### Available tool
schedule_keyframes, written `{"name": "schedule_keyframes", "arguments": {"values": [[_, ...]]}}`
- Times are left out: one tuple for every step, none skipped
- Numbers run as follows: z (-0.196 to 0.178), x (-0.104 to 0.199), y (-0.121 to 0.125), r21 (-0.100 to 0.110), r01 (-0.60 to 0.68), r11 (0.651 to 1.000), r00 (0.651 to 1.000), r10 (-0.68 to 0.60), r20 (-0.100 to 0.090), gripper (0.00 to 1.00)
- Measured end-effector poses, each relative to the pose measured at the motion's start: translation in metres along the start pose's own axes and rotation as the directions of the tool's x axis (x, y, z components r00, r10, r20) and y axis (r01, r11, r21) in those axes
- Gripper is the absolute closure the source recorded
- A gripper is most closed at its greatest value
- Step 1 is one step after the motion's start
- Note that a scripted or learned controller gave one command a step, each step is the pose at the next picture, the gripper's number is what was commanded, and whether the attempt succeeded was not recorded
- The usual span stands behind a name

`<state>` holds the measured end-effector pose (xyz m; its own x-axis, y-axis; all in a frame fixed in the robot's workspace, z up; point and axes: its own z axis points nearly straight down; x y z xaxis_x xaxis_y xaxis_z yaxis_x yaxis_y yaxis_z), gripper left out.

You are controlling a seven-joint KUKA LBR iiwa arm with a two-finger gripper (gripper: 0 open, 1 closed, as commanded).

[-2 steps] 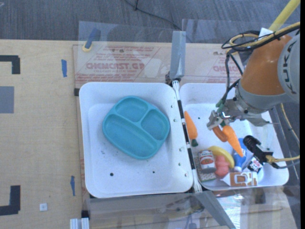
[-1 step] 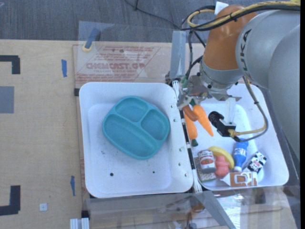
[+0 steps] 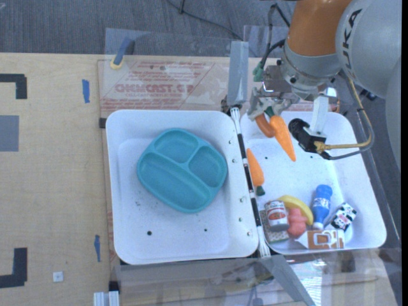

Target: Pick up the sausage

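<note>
My gripper (image 3: 266,107) hangs over the far left corner of the right bin (image 3: 357,171). Just under it lies a short orange-brown piece that looks like the sausage (image 3: 263,125), its upper end hidden by the gripper. An orange carrot (image 3: 284,139) lies right beside that piece, touching it and pointing toward the near right. I cannot tell whether either one is between the gripper's jaws.
A second long orange piece (image 3: 255,167) lies along the divider. A can (image 3: 276,214), banana (image 3: 298,206), red fruit (image 3: 296,223), blue bottle (image 3: 322,203), small carton (image 3: 325,238) and black-and-white toy (image 3: 344,217) crowd the near side. A teal divided plate (image 3: 182,169) sits in the left bin (image 3: 127,234).
</note>
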<state>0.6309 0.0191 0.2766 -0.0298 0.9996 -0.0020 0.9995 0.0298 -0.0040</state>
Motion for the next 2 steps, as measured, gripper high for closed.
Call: {"name": "schedule_keyframes", "arguments": {"values": [[0.001,0.085,0.038,0.000,-0.132,0.991,0.991,0.132,0.001,1.00],[0.046,0.110,0.016,0.006,0.013,1.000,1.000,-0.013,0.000,1.00]]}}
